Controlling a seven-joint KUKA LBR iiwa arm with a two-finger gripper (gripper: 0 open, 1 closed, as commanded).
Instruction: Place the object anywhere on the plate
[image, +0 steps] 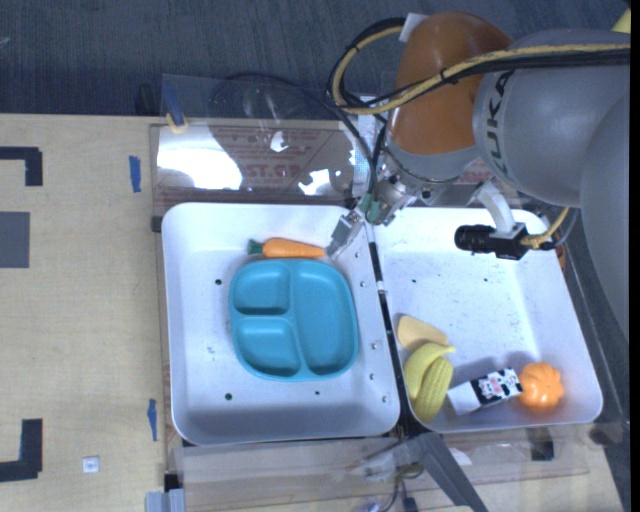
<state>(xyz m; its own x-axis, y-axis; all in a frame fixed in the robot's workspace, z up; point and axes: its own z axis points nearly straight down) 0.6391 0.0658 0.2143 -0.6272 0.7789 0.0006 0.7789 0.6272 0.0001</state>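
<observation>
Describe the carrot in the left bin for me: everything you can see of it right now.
The carrot is a small orange toy with a dark green stub at its left end, plastic by its look. It lies on its side, running left to right, in the left bin just behind the blue plate, against or overlapping the plate's back rim rather than in a compartment. The gripper sits right at its right tip; contact is unclear.

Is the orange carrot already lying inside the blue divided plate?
No. The orange carrot lies on the left white bin's floor, just beyond the far rim of the blue divided plate, not in any compartment.
</observation>
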